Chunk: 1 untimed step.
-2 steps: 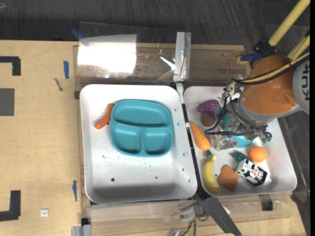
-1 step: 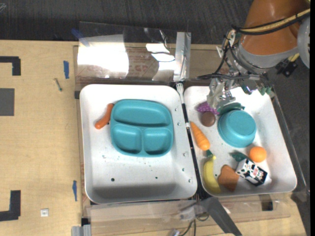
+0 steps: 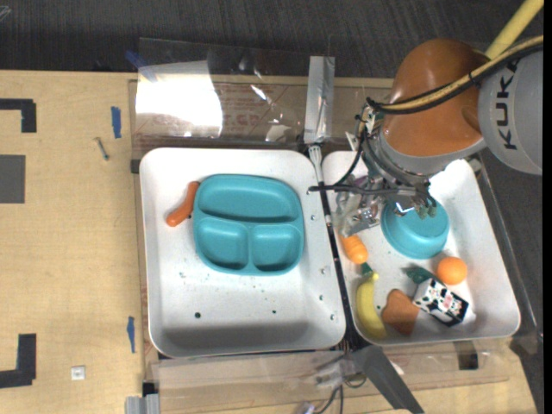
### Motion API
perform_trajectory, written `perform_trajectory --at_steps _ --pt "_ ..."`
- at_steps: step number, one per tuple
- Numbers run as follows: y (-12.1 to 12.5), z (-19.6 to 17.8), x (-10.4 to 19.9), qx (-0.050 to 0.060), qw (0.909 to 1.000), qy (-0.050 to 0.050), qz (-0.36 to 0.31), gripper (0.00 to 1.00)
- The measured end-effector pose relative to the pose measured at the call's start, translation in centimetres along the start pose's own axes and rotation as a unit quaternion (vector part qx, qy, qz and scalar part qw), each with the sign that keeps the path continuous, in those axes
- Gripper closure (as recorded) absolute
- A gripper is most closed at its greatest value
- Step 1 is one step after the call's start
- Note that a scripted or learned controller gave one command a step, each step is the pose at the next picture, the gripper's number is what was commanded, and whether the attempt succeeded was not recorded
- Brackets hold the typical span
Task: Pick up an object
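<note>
- Reaching in from the upper right of the frame, the arm (image 3: 448, 93) hangs over the right bin (image 3: 496, 257).
- Its gripper (image 3: 379, 207) sits low near that bin's upper left, just beside a blue bowl (image 3: 418, 229); whether it is apart or together, I cannot tell.
- Below lie a carrot (image 3: 354, 248), banana (image 3: 369, 307), orange (image 3: 451, 271), brown wedge (image 3: 398, 309) and spotted block (image 3: 442, 302).
- The left bin (image 3: 164, 300) holds a blue tray (image 3: 248, 222), a sausage (image 3: 182, 205) touching its left edge.

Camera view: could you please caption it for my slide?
KUKA arm's gripper low in the right bin beside a teal bowl; a divided teal tray fills the left bin.
</note>
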<state>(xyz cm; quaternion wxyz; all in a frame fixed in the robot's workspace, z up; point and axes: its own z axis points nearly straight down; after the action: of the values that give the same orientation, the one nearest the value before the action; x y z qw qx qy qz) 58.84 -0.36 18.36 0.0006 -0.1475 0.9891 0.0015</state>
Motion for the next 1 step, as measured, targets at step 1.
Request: perform_trajectory --at_steps 1 --pt "0.82 -5.58 -7.62 0.002 0.9998 -0.006 -0.018 1.00"
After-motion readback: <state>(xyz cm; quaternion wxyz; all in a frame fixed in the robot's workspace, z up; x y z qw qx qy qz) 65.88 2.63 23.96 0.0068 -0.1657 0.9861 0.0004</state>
